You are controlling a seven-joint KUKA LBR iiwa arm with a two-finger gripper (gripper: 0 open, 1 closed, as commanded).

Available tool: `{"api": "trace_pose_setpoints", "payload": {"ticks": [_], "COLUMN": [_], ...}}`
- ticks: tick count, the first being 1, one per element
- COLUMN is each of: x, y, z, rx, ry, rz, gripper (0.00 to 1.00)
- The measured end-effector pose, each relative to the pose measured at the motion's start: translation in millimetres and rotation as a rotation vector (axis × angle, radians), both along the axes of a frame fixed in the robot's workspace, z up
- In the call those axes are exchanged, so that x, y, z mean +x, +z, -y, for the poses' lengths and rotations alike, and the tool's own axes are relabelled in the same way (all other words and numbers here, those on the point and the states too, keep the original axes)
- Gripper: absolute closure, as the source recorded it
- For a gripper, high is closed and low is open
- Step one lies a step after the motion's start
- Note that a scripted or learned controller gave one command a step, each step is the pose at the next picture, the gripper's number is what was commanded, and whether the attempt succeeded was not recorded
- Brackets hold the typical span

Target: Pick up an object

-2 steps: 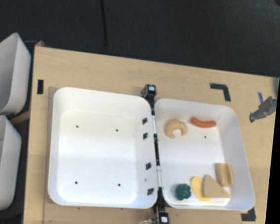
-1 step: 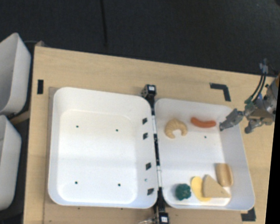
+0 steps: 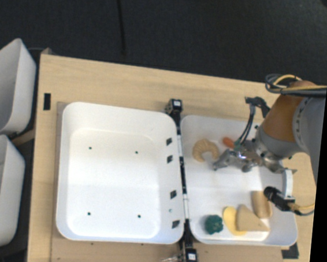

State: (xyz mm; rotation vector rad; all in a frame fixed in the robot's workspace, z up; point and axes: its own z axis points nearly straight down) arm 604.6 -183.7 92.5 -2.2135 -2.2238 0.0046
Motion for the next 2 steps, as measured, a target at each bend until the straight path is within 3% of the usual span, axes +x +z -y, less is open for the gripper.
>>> {"api": "trace_pose_setpoints", "payload": {"ticks": [1, 2], "x": [62.6, 82.7], "y": [111.0, 3.0], "z": [-13.0, -59.7], "rx": [-0.005, -0.001], "ry": [0.001, -0.002], "rz": [0.021, -0.007], "gripper": [0.00, 0.00]}}
